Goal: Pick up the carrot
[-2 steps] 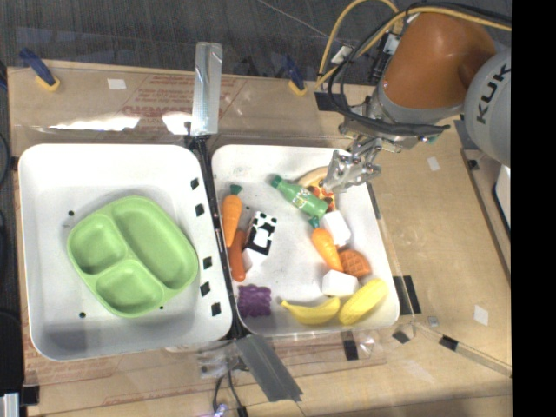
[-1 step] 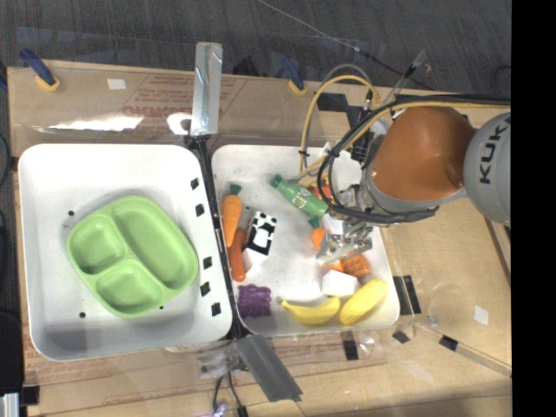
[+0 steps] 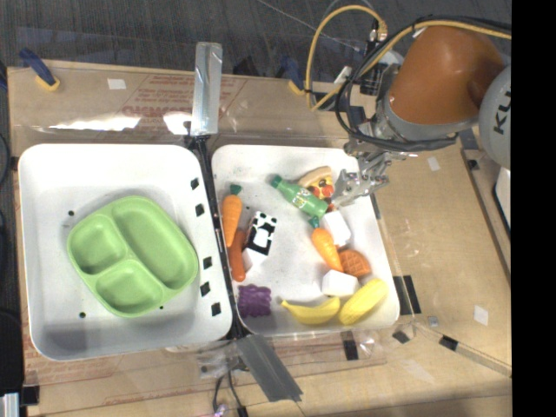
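Grip state not readable: the gripper (image 3: pixel 358 183) is seen low over the far right part of the right bin (image 3: pixel 287 159), beside a green bottle (image 3: pixel 300 198), and nothing is seen held in it.

Two carrot-like pieces are noted. The nearer carrot (image 3: pixel 327 248) lies just below the gripper in the view, past a white block (image 3: pixel 337 228), with its long axis slanting from upper left to lower right. A second carrot (image 3: pixel 230 220) lies against the bin's left wall, well apart, its axis running nearly straight up the view.

Judgement: the nearer one is favoured, with a short shift toward the view's bottom and the grip turned across the slant.
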You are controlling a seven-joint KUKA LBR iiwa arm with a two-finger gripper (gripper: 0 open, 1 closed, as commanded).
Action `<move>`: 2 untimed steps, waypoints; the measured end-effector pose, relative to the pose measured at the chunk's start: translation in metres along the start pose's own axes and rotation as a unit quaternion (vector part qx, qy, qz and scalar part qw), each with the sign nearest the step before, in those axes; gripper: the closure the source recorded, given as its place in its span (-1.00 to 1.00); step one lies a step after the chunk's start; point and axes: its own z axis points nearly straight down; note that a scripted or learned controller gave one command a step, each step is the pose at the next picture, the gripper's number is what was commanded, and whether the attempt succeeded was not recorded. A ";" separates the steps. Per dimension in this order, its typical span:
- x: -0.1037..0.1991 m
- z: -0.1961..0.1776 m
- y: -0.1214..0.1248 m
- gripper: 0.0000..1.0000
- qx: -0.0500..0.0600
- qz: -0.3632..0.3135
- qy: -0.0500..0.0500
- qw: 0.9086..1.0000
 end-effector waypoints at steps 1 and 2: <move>-0.035 0.093 0.104 1.00 -0.006 -0.144 -0.003 0.990; -0.045 0.041 0.041 1.00 -0.001 -0.149 -0.001 0.989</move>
